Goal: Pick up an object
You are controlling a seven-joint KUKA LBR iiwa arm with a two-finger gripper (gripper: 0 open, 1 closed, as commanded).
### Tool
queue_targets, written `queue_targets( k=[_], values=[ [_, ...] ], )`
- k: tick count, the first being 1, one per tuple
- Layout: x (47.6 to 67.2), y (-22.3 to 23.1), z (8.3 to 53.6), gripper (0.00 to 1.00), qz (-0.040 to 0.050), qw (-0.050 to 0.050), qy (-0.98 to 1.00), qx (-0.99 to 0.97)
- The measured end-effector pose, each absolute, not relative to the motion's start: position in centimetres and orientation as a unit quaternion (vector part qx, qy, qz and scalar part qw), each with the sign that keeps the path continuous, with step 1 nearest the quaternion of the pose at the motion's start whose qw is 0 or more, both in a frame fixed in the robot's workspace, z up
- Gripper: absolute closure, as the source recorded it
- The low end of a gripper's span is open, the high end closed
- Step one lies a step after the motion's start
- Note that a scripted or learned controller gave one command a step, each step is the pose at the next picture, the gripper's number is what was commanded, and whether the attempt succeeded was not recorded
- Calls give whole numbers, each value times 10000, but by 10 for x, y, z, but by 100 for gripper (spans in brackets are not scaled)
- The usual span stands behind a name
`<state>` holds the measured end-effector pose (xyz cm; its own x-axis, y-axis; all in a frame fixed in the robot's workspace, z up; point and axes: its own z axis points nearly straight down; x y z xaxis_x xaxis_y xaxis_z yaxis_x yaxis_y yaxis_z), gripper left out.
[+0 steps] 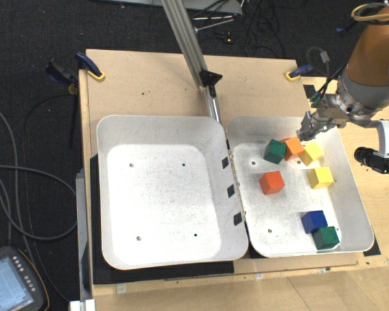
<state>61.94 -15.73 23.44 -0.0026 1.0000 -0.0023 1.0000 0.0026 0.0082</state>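
Note:
The right bin [350,193] holds several coloured blocks. A green block [275,151], an orange block [293,148] and a yellow block [312,152] huddle near its back. A red-orange block [271,182] lies mid-bin, and another yellow block [321,177] sits to its right. At the front right a blue block [314,220] touches a dark green block [326,237]. My gripper [307,133] reaches in from the right and hangs just above and behind the orange and yellow pair. Nothing shows between its tips.
The left bin [159,190] stands beside the right one, with black clips [232,190] along their shared edge. A metal pole [185,34] slants down from the back to the bins' junction. Clamps [91,67] grip the bench's back corners.

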Motion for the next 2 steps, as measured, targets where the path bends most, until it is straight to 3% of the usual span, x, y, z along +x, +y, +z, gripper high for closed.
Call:
queue_targets(
  k=[1, 2],
  values=[
    [620, -157, 233, 100, 2, 12, 7079, 7063],
    [599, -103, 224, 100, -2, -12, 7093, 7049]
  ],
)
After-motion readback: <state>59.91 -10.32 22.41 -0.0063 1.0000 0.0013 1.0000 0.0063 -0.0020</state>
